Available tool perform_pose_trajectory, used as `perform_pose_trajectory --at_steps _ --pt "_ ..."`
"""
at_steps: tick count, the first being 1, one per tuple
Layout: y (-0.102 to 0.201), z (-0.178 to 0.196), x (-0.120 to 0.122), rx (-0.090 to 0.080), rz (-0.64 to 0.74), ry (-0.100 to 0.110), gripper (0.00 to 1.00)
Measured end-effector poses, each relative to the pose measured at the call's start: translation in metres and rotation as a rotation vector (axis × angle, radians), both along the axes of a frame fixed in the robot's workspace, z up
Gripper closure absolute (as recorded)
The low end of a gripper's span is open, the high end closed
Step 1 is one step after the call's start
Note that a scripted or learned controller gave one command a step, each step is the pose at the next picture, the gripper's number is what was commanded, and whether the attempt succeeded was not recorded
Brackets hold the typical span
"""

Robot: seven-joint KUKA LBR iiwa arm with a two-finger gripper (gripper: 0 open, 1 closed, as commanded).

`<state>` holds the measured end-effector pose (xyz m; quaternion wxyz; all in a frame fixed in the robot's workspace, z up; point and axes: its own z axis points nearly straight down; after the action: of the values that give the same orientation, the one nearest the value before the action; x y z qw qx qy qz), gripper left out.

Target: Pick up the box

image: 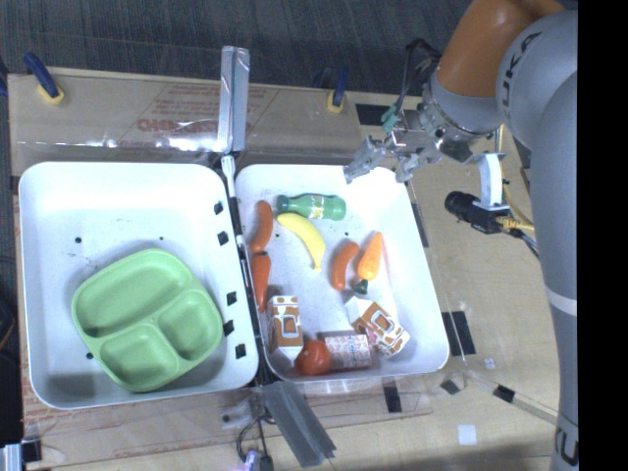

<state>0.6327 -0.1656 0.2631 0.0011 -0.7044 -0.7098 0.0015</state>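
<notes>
Jaws spread, grasping nothing; gripper hovers at 1 o'clock rim of right bin.

Left bin: green tray.

Box at 6 o'clock, touching carrot and tomato.

Risk: crowding likely blocks finger entry; second carton may be mistaken for target.

Surface: plywood bench, dark floor beyond.

Grey arm entering from the right edge, bending up and over toward the left. Orange band just above the wrist, at the top of the view. Wrist angled down and leftward. Gripper at the end, two thin fingers spread apart, nothing between them, tips pointing down-left. Cabling looped around the wrist housing.
</notes>
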Motion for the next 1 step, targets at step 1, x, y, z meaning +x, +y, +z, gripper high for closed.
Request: perform_pose_trajectory --at_steps 1 --pt "-0.0297 -0.1314 0.0202 0.001 -0.094 0.001 0.0"
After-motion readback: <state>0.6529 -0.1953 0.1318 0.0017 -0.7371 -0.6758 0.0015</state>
